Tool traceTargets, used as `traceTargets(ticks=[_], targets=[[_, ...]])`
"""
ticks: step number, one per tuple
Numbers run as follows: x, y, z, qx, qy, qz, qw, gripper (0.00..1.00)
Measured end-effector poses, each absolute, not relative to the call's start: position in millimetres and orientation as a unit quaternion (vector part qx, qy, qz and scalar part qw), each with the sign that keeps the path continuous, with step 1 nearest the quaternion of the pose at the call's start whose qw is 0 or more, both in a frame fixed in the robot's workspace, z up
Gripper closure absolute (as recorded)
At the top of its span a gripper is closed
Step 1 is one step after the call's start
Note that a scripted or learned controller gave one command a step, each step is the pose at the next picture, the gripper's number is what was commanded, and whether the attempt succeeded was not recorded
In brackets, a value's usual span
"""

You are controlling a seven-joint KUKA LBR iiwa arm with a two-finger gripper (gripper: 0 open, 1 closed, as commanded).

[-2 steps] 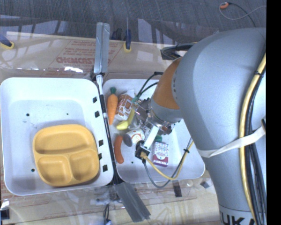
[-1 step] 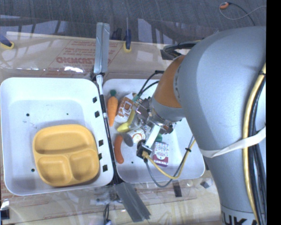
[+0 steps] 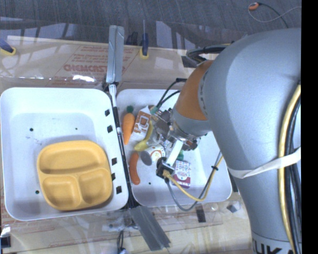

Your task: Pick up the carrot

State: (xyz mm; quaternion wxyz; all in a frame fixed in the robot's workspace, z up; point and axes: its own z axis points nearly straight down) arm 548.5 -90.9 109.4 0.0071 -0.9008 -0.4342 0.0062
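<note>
Dark grey carpet covers the floor beyond the bench, ribbed in fine lines; an orange-tipped cable trails across it at upper right; the bench top is brown cardboard with faded red print — overlaid by a clear plastic sheet that catches pale glare; a blue clamp grips its far edge; light is even and soft.
</note>
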Motion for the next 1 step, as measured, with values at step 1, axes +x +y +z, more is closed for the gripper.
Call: traceTargets(ticks=[1], targets=[[510.1,-109.3,92.3,-0.854,-0.52,0.0006,0.002,1.0]])
